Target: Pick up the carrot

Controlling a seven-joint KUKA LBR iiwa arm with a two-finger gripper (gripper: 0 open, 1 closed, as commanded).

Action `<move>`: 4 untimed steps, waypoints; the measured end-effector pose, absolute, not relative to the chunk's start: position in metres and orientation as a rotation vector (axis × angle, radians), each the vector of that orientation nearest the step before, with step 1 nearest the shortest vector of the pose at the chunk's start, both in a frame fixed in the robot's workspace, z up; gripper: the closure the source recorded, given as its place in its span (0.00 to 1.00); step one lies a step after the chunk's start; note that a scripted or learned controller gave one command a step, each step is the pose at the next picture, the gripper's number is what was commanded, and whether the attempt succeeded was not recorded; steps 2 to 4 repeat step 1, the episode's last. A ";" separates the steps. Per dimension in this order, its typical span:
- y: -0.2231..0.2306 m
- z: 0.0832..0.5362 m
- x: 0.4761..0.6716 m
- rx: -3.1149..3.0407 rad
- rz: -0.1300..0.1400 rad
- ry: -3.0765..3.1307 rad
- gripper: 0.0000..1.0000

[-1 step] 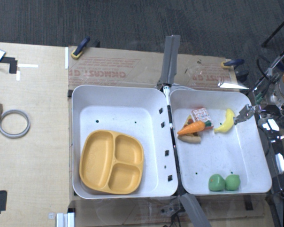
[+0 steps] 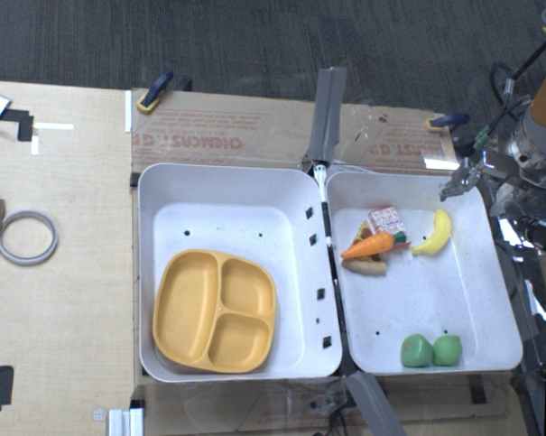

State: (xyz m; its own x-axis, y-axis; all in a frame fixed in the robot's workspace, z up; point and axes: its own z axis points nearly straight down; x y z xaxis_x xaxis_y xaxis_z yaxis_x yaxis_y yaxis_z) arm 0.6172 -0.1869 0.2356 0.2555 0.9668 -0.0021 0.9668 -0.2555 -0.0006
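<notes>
The carrot (image 2: 369,247), orange with a green tip at its right end, lies slanted in the upper left part of the right bin (image 2: 432,301). It rests across a tan flat piece (image 2: 368,267) and touches a small red and white box (image 2: 384,219) behind it. My gripper (image 2: 462,180) hangs over the bin's far right corner, well to the upper right of the carrot and apart from it. Nothing shows in its grasp.
A banana (image 2: 435,233) lies just right of the carrot. Two green round items (image 2: 432,350) sit by the right bin's near edge. The left bin (image 2: 228,211) holds a yellow divided plate (image 2: 217,309). A tape roll (image 2: 25,237) lies on the bench at far left.
</notes>
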 end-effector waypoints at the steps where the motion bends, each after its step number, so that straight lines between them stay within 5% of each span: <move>1: -0.165 0.162 0.539 2.052 -0.002 2.381 0.00; 4: -0.165 0.162 0.539 2.052 -0.002 2.381 0.00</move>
